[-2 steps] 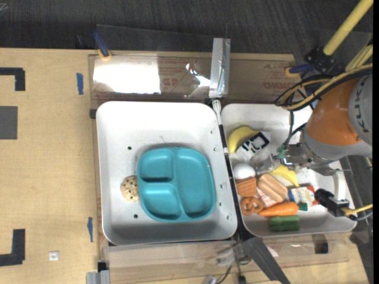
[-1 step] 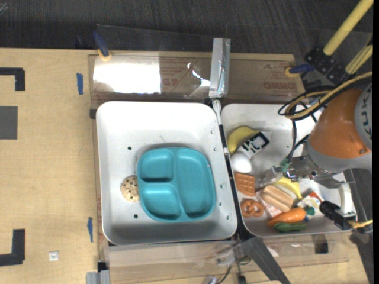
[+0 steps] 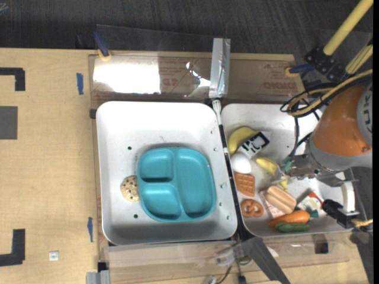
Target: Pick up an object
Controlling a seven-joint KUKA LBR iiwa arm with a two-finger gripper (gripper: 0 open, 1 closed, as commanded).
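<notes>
Claw (image 3: pixel 291 165) hung low over the right bin (image 3: pixel 278 116), right of frame centre, under the orange-banded arm (image 3: pixel 340 132). Open or closed: could not tell. Nothing seen held in it.

Lay just left of the claw, near touching: a small yellow piece (image 3: pixel 266 165). Just below the claw: a hot dog (image 3: pixel 279 199). Further below, at the bin's lower edge: a carrot (image 3: pixel 290 219). Upper left of the claw: a banana (image 3: pixel 238 138) beside a black-and-white tag (image 3: pixel 256 142), its print too small to read. Well left of the claw, along the bin's left wall: a white egg (image 3: pixel 241 163), a waffle (image 3: pixel 245 184), a pretzel (image 3: pixel 251 207).

Sat in the left bin (image 3: pixel 118 123), centre frame: a teal divided tray (image 3: pixel 176 183), with a cookie (image 3: pixel 129 189) touching its left edge.

Ran across the cardboard strip (image 3: pixel 254 76) above the bins: reddish printing, blurred, not legible.
</notes>
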